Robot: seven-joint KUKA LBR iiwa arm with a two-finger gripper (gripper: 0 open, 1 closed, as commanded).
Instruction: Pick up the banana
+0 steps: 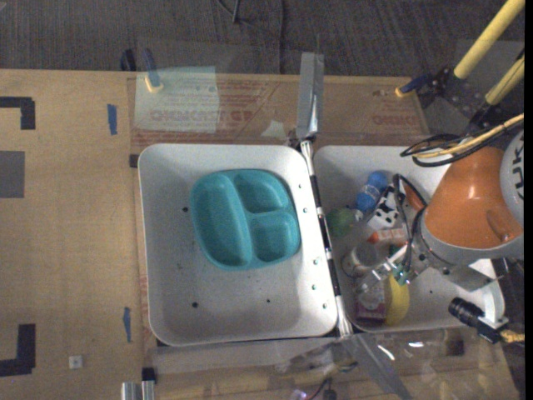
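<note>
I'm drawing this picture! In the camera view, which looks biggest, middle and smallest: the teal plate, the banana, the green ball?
1. teal plate, biggest by far.
2. banana, partly hidden by the arm.
3. green ball, smallest; close to the banana, so unsure.

I see a divided plate (246, 217) in the left bin (166, 307); the banana (398, 301) lies among clutter in the right bin (333, 167), under my arm (470, 211).

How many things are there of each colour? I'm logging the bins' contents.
Teal: 1, the divided plate
Yellow: 1, the banana
Green: 1, a ball
Blue: 1, a small item
Total: 4 clearly told; others near the tool are too cluttered to tell.
</note>
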